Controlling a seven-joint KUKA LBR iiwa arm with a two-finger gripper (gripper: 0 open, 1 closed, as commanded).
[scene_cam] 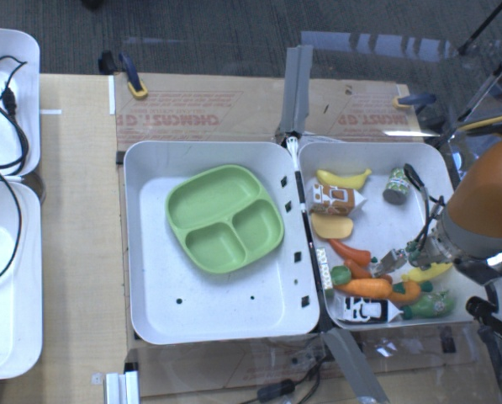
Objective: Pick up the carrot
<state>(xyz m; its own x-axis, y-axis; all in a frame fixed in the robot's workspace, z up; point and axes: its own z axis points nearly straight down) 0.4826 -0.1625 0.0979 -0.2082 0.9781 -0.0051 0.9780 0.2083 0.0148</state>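
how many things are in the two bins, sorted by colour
Green: 4 – divided plate, small can, pepper, vegetable
Yellow: 3 – banana, chip-shaped piece, item by the pincer
Orange or red: 3 – carrot, chilli, piece
White or brown cartons: 2 –
Total: 12
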